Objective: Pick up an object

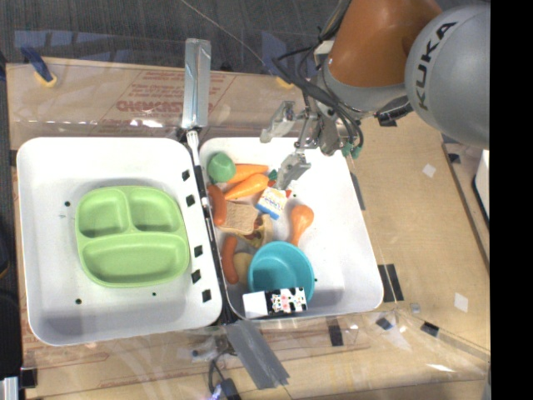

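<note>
So the stuff up for grabs is all piled in the right bin (354, 248): a green ball-ish thing (221, 167) at the back, a couple of carrots (243, 180) just beside it, a slice of toast (239, 216) in the middle, an orange drumstick-looking piece (300, 220), a blue bowl (281, 267) toward the front, and a black and white box (279, 302) right against the front wall. There's also a small white and blue carton (271, 202) sitting on top of the heap, touching the carrots and the toast.

The claw (293, 168) hangs over the back half of that bin, with its tip just above that little carton and the carrot ends. Honestly can't tell whether its fingers are apart or together, since the wrist and cables crowd that spot. Nothing looks like it's off the pile, so I'd say no pickup has happened.

My read: it's at the reaching stage, roughly lined up over the carton or the carrots. Everything that counts is left, meaning getting down, closing on something and lifting it clear.

The left bin (33, 223) has a green divided plate (132, 236) in it, well away from the action. Both bins sit side by side on the tabletop (408, 223).
</note>
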Available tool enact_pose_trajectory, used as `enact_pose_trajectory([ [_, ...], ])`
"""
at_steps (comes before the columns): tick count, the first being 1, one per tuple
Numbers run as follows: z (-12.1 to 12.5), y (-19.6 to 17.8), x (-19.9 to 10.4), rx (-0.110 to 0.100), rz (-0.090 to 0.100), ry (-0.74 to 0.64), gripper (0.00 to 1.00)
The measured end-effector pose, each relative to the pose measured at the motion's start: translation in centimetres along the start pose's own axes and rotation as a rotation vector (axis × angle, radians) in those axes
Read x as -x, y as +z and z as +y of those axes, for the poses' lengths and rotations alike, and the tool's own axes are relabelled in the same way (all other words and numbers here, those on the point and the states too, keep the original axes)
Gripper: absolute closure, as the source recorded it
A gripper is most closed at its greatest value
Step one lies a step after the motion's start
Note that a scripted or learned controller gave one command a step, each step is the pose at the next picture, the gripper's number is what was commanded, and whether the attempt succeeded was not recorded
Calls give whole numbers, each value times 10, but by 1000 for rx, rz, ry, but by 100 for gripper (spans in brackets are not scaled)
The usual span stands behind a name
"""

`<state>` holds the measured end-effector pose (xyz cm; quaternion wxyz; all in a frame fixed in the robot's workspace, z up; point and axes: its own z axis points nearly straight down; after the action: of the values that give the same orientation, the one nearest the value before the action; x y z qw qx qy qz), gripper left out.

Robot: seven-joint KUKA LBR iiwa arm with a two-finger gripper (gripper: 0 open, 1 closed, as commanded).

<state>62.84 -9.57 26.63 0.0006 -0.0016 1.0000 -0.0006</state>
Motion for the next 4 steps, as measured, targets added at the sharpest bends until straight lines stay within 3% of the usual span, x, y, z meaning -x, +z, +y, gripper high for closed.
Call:
enact_pose_trajectory([
  [1,-3,128,-25,2,12,129,0],
  [2,3,163,-96,5,-27,451,0],
  [3,-11,172,-26,2,-3,694,0],
  [4,-1,173,7,-10,14,918,0],
])
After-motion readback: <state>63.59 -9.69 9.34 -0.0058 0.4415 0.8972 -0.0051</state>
